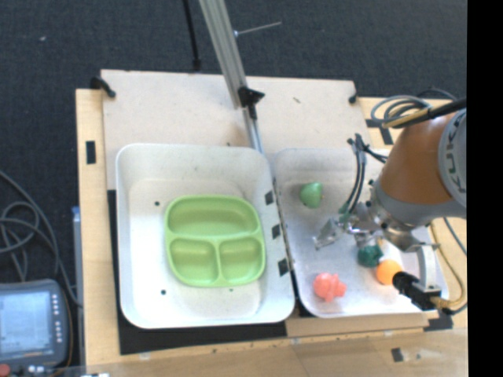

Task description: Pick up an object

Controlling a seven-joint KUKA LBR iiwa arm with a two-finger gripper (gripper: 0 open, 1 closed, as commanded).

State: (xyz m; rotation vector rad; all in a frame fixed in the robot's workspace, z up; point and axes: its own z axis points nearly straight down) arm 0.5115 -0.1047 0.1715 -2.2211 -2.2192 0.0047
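The claw (339, 231) hangs low over the right bin (292, 171), its metal fingers (324, 236) reaching toward the bin's middle from under the arm (416, 171). Whether the fingers are spread or closed cannot be told from this slant, and nothing shows between them.

Just right of the claw, partly under the wrist, sits a dark green object (368, 254). Touching or just beside it on the right lies an orange ball (387, 272), near the bin's lower right corner. A pink-red toy (329, 287) lies near the bin's front edge, below the claw and apart from it. A light green object (311, 194) rests toward the back of the same bin, above and left of the claw, also apart from it. All four pieces lie on the bin floor.

The arm's orange band fills the bin's right side, with black cables (360, 171) looping down beside it to the wrist.

The left bin (141, 171) sits against the right one, with black clips along the shared rim. In it lies a green tray (214, 239) with three compartments, one long one at the back and two smaller ones in front.

Both bins rest on a tan table (173, 100). A metal pole (224, 38) rises at a slant from between the bins at the back. A screen (30, 320) sits at the lower left on the dark floor.
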